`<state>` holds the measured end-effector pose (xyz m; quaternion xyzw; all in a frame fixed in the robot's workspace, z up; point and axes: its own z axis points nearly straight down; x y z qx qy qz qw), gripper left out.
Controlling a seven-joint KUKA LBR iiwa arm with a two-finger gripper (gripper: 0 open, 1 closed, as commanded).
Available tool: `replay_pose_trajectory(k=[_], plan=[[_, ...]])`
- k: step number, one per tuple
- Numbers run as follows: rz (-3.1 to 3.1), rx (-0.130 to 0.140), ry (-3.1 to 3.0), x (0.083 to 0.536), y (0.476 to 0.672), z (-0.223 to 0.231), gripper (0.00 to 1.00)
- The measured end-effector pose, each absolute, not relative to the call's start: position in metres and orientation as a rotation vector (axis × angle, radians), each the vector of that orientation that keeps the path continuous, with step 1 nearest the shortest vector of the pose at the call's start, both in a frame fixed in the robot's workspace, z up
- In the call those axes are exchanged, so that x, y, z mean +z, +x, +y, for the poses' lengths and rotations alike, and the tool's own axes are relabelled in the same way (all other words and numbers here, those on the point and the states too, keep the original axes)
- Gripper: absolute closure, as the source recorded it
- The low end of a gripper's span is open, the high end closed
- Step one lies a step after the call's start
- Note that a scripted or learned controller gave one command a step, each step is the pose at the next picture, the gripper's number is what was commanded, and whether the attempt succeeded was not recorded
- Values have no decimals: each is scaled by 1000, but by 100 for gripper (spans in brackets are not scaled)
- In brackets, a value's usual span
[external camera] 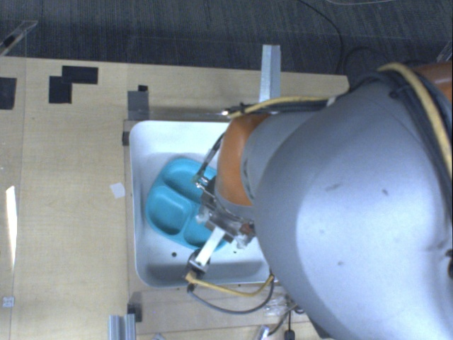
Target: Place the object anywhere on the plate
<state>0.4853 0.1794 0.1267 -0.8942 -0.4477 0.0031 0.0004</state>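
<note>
The gripper (212, 217) hovered over the blue plate (167, 204) at its four-o'clock edge, grip state impossible to tell, so placement seemed unfinished.

one blue plate (168, 205), one white bin (157, 144).

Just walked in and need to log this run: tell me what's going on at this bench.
A grey KUKA arm with an orange band reaches in from the right, low over a shallow white bin. A light blue divided plastic plate lies in that bin. The gripper is above the plate's right side. The arm hides the rest of the bin, so I cannot tell whether anything is held or already on the plate.
</note>
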Motion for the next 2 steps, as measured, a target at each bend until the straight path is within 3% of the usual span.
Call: replay_pose_trajectory(k=[1,2], plan=[[-1274,7,-2872,173,499,183,0],[-1869,4,-2526,203,486,228,0]])
